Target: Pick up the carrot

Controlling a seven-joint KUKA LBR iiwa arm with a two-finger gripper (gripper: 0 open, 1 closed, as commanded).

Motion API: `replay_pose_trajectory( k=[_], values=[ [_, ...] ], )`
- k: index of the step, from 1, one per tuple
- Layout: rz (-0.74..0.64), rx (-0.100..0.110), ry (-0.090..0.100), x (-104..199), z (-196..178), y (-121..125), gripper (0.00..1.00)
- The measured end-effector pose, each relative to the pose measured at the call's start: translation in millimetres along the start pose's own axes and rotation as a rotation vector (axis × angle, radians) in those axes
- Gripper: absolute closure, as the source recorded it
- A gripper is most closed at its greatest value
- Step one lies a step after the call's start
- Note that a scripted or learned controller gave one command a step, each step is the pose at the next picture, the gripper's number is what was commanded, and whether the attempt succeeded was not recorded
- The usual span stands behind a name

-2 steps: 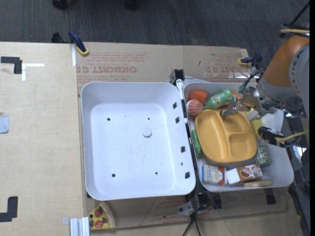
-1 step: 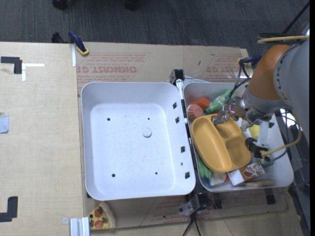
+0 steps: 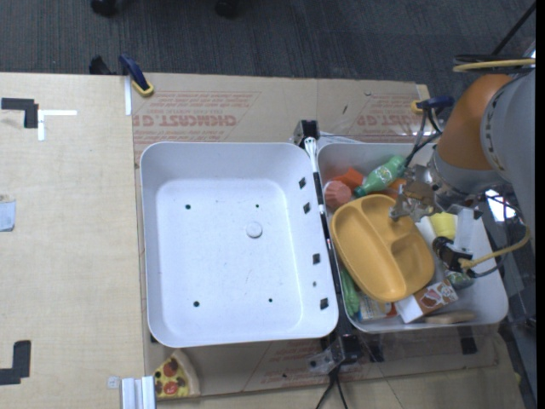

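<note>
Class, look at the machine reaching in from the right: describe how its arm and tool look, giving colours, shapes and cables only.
The arm is bulky and rounded, with light grey casings and a broad orange band above the wrist. Black cables loop beside it, and a yellowish one curves along its lower side. The tool is a small, dull metallic grey piece at the arm's end.

the arm (image 3: 502, 126) comes in from the right, its grey bulk high at the edge and the orange band curving above the wrist. the wrist tilts down and leftward, ending in the gripper (image 3: 407, 204), low and dark. cables loop off the wrist's right side.
</note>
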State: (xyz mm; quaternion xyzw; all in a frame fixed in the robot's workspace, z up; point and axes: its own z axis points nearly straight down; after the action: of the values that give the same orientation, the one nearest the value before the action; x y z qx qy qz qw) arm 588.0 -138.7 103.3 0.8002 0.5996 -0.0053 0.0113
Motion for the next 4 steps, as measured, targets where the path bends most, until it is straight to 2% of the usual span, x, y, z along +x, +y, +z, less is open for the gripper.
replay_pose_trajectory(
  k=[1,2,3,4],
  values=[
    [0.095,0.013,0.02,69.3,-115.0,-17.0,1.0],
    [0.29,0.019,0.017,46.7,-88.9,-79.3,1.0],
    [0.369,0.016,0.017,83.3,-141.4,-40.7,1.0],
    [0.213,0.018,0.018,73.1,-90.0,-117.0,1.0]
  ],
)
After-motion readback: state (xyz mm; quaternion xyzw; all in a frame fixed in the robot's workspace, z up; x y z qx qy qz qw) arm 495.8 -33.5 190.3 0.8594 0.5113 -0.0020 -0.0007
